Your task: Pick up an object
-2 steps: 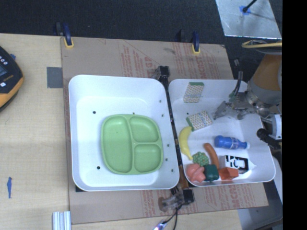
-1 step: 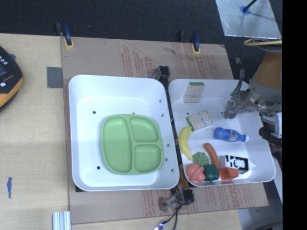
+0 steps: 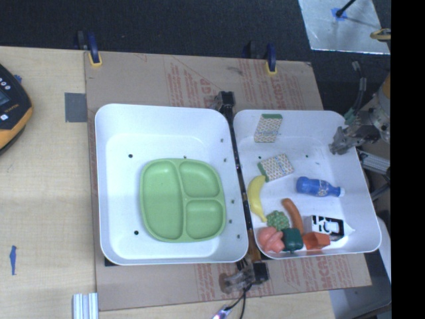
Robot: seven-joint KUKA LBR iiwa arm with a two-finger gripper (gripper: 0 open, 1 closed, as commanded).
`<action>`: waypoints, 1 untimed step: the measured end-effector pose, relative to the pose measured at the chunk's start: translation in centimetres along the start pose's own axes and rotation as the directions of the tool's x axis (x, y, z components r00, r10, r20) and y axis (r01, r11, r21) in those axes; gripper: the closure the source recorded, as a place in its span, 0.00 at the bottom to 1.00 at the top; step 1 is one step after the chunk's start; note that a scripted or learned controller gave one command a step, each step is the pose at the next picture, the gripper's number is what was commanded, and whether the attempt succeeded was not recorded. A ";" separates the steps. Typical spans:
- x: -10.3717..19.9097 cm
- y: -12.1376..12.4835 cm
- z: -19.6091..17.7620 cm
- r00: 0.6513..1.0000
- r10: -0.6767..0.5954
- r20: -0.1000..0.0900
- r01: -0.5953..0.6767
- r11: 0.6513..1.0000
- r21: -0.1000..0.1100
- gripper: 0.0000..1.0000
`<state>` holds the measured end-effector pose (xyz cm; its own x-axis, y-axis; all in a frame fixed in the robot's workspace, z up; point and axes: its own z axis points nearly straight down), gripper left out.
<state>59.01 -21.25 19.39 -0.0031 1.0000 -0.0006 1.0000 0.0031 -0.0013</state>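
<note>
A pale wood desk (image 3: 46,198) carries brown cardboard (image 3: 199,78) under two glossy white bins (image 3: 109,178), beside dark carpet (image 3: 166,12). A smooth green divided plate (image 3: 180,200) lies left. Whether the jaws are apart, I cannot tell.

two white bins (image 3: 106,131), one green plate (image 3: 180,200), two checkered sponges (image 3: 268,128), one banana (image 3: 256,197), one blue bottle (image 3: 317,187).

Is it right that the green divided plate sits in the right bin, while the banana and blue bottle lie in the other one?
Not quite. The camera view shows the green divided plate in the left bin, not the right. The banana and blue bottle do lie in the other one, the right bin.
</note>
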 end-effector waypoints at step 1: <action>0.3 -6.9 4.8 1.000 -0.001 -0.001 0.001 1.000 0.003 1.00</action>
<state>52.06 -21.00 14.65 -0.0040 1.0000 0.0004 1.0000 0.0040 -0.0038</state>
